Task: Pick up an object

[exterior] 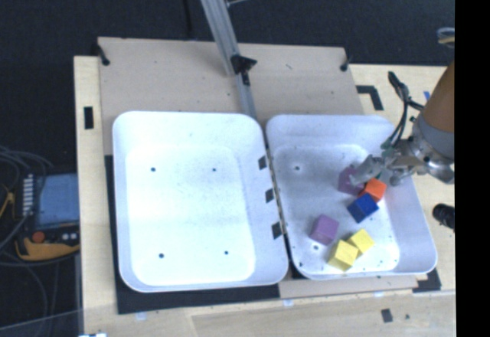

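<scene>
Two shallow white bins sit side by side on a pale wooden bench [306, 75] against a dark floor, with a slanted metal rail [218, 14] rising behind them. Every loose piece lies in the right bin [413, 251], gathered toward its right half, within easy reach of the arm entering from that side; the left bin [122, 197] is the likely drop-off. The gripper [373, 169] hangs low over a mauve block [350, 180], just beside an orange cube [375, 190] that touches a blue cube [363, 207]. A purple cube [325, 228] and two yellow cubes [352, 247] lie nearer the front wall. Whether the gripper is parted or closed cannot be told from this angle, and nothing is seen held. The mauve block looks the probable target.
</scene>
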You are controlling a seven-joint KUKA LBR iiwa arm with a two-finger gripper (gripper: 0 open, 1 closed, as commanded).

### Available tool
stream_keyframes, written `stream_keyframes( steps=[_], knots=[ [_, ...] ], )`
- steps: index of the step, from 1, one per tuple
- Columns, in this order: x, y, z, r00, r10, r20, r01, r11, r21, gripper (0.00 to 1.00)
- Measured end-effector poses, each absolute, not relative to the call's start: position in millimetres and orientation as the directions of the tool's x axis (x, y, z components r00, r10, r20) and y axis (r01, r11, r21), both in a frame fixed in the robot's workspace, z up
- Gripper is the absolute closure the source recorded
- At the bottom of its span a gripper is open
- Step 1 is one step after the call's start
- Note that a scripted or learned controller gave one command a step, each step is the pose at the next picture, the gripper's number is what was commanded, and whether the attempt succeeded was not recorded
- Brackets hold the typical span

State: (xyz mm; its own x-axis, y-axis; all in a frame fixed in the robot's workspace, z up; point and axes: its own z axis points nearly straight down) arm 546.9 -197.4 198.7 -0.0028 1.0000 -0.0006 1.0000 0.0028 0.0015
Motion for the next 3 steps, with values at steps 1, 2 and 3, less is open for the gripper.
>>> stream_keyframes(
  steps=[1, 2, 3],
  knots=[
    [546.9, -197, 199, -0.002, 1.000, 0.000, 1.000, 0.002, 0.002, 0.00],
    [540.4, -205, 142, 0.000, 1.000, -0.001, 1.000, 0.000, -0.003, 0.00],
    [546.5, -209, 127, -0.001, 1.000, -0.012, 1.000, 0.001, 0.021, 0.00]
  ],
)
